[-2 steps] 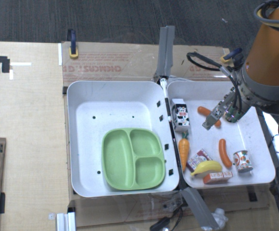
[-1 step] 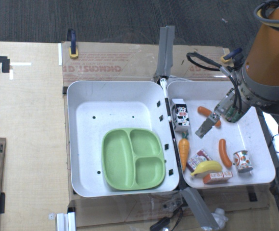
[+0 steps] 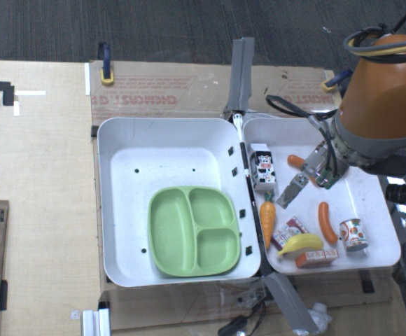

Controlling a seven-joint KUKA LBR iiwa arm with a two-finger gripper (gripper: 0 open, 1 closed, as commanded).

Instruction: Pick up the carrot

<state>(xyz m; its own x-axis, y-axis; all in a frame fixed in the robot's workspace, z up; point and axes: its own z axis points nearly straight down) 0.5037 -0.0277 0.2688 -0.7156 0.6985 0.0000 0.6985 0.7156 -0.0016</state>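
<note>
One carrot, two bins, a crowded corner

Two shallow white bins sit on the desk point(image 3: 35, 152). The left bin point(image 3: 119, 187) holds one smooth green three-compartment plate point(image 3: 194, 231). In the right bin point(image 3: 378, 250), one tapered orange carrot point(image 3: 267, 220) lies along the left wall. Right of the carrot are one curved yellow banana point(image 3: 302, 243), one glossy sausage point(image 3: 325, 222) and one small can point(image 3: 353, 234). The gripper point(image 3: 291, 190) hovers just above-right of the carrot, holding nothing; how far it is open cannot be told.

Orange tapered carrot point(image 3: 267, 220) tight against the right white bin's left wall point(image 3: 247, 187), small white printed carton point(image 3: 262, 167) just above it, yellow banana point(image 3: 301, 243) and red-and-white packet point(image 3: 289, 231) crowding its lower right, open floor to its upper right, below the claw point(image 3: 294, 187).
</note>
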